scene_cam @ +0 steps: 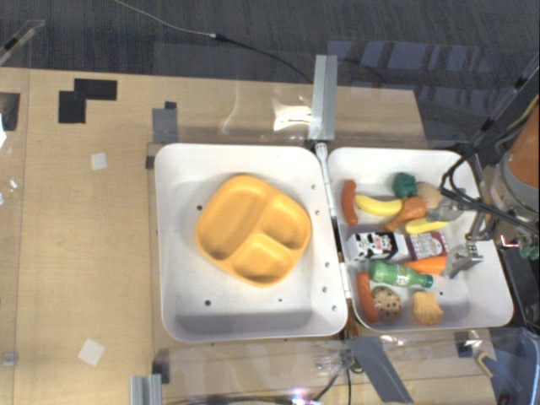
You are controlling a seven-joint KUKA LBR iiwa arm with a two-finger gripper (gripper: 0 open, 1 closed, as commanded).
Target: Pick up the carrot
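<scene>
The tapered orange carrot is seen just right of the green plastic bottle; the metal tool beside it is spread, pinching nothing.

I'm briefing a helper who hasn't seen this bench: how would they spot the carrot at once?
Look in the right-hand white bin, the one crowded with toy food. Near its right side, just below the red-and-white packet and right of the green bottle, lies the carrot. It is the short, plain orange piece beside the robot's hand.
</scene>
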